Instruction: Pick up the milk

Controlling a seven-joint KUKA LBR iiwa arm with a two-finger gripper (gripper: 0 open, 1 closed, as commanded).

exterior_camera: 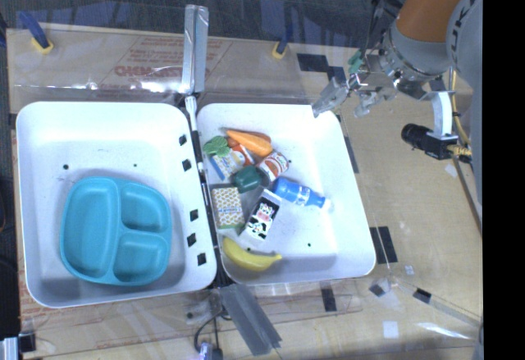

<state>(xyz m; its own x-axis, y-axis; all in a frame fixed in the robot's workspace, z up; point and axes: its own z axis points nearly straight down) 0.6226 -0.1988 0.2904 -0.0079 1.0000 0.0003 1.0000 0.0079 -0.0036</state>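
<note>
The milk (262,219) is a small carton with a black-and-white cow pattern, lying in the right bin (344,178) near its front middle. It rests between a blue bottle (300,195) and a banana (248,257). My gripper (346,102) hangs over the far right corner of that bin, well up and to the right of the milk. Its fingers are spread open with nothing between them.
A carrot (248,140), a dark green item (247,180), a patterned packet (227,205) and other small groceries crowd the right bin's left half. A blue divided plate (115,229) lies in the left bin (49,129). A metal bar (195,47) stands behind the divide.
</note>
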